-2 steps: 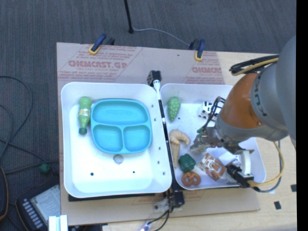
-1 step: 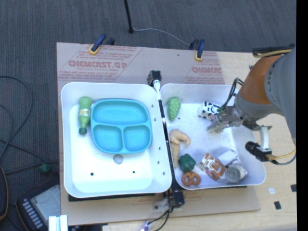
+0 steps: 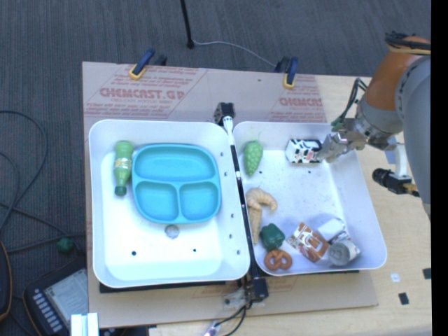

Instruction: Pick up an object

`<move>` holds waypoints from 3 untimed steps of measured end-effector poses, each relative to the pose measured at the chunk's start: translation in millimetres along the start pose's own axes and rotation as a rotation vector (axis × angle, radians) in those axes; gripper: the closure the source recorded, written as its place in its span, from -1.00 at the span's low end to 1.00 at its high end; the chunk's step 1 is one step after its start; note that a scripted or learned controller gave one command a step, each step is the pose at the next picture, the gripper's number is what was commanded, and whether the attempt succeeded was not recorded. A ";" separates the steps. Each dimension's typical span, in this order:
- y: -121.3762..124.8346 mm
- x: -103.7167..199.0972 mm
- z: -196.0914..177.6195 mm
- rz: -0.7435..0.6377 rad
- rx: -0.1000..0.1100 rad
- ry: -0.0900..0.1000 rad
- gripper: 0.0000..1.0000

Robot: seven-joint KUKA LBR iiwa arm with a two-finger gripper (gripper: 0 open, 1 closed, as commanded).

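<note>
Dark grey carpet round a pale table (image 3: 406, 257) w/ brown printed board (image 3: 175, 93) clamped on top, two shallow white bins side by side on it. Left bin (image 3: 105, 243): blue 3-compartment tray (image 3: 176, 183) lying flat near the middle, green bottle (image 3: 123, 166) just beside tray's left edge, long axis running top-to-bottom of view, cap end toward the bottom. Right bin (image 3: 364, 208): small black-and-white cow-print box (image 3: 303, 152) near the far rim, long axis roughly left-right, slightly tilted, right end toward the gripper (image 3: 332, 148). Gripper right at that box's right end, touching or nearly so; can't tell if fingers spread or pressed together, too blurred, and can't tell if box sits between them. Grey arm w/ orange band (image 3: 392, 82) reaching in from the right, above bin's far right corner. Elsewhere in right bin: green bumpy fruit (image 3: 252, 157) upright-ish near the divider, croissant (image 3: 261, 201) below it, dark green pepper (image 3: 272, 237), pretzel (image 3: 278, 260) near the front rim, brown-orange packet (image 3: 309, 243), white box (image 3: 330, 227), grey round can (image 3: 341, 253) at front right, those last three clustered and touching.
</note>
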State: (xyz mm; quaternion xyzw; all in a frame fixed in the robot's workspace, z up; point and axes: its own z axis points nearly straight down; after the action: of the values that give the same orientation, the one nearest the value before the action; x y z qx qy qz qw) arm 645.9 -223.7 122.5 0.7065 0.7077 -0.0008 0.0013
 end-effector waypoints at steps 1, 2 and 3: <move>-64.2 13.6 -73.3 0.002 -0.001 0.001 1.00; -64.8 13.6 -72.5 0.002 0.001 0.001 -1.00; -124.6 62.7 35.2 0.002 -0.001 0.002 -1.00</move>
State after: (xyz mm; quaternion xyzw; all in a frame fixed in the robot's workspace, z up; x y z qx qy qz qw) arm 521.2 -161.3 87.0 0.7072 0.7070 0.0004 0.0008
